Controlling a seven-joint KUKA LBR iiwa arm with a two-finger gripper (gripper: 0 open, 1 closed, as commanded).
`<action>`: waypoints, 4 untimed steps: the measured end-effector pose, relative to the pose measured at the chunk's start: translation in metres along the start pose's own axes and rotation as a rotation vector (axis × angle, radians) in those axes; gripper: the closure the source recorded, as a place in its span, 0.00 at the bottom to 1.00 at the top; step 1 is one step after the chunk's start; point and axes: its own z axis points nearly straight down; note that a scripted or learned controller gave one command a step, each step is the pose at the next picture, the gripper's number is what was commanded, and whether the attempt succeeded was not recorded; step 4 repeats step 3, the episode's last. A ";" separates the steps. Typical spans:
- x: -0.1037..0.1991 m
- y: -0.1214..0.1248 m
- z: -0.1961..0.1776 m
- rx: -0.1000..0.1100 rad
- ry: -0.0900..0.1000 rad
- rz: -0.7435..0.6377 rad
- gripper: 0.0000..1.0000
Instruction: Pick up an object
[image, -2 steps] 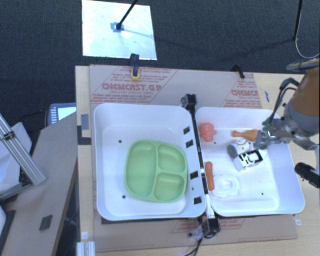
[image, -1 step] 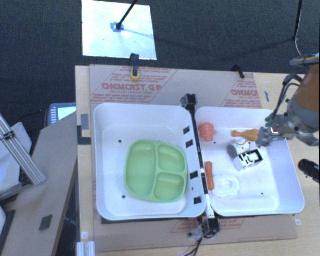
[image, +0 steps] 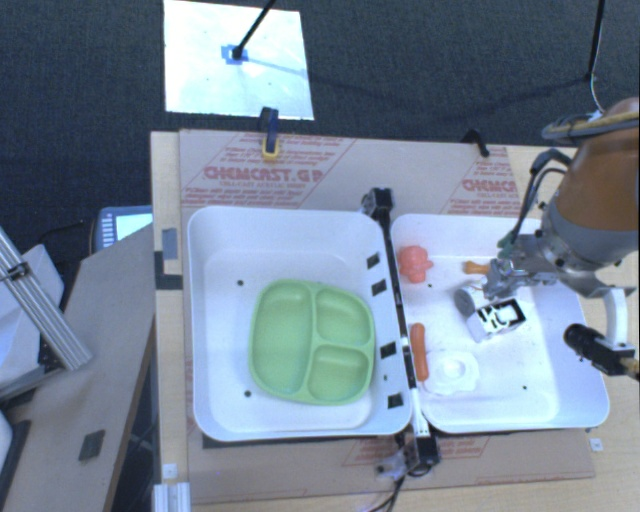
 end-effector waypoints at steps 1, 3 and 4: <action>0.053 -0.002 0.012 0.000 0.001 -0.001 1.00; 0.163 0.001 0.009 0.001 0.002 -0.003 1.00; 0.163 0.001 0.009 0.001 0.002 -0.003 1.00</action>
